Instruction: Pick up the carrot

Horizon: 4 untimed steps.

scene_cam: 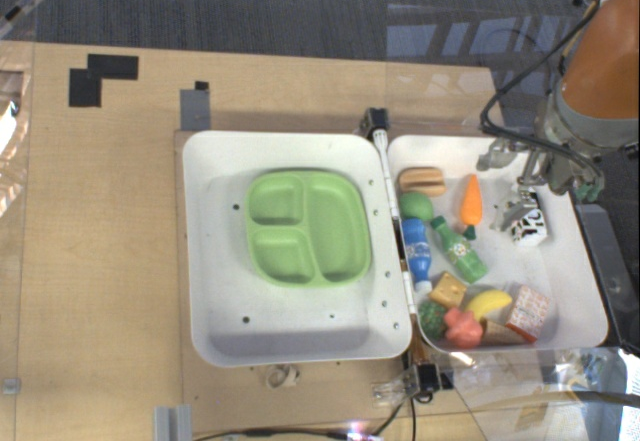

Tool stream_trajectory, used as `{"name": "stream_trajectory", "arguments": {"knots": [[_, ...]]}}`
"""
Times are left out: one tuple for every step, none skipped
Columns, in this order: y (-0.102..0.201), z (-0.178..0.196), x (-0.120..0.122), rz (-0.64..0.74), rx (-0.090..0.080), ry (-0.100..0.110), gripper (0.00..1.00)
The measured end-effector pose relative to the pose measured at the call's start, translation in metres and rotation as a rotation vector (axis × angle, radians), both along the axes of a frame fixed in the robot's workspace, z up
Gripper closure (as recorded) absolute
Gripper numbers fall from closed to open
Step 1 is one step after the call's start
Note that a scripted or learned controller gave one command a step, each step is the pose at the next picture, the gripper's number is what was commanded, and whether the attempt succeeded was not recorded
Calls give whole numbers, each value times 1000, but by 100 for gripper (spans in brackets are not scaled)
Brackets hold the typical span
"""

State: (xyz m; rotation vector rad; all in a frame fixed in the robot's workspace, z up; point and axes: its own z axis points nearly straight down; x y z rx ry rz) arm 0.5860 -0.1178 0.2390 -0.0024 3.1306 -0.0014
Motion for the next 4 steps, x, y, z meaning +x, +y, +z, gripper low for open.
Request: {"name": "stream_trajectory", "arguments": {"knots": [[-10, -108, 27, -18, 0, -7, 0], [-3, -149, 16, -301, 4, -5, 0], [21, -149, 27, -657, -7, -9, 0], [25, -135, 31, -648, 0, -19, 100]]}}
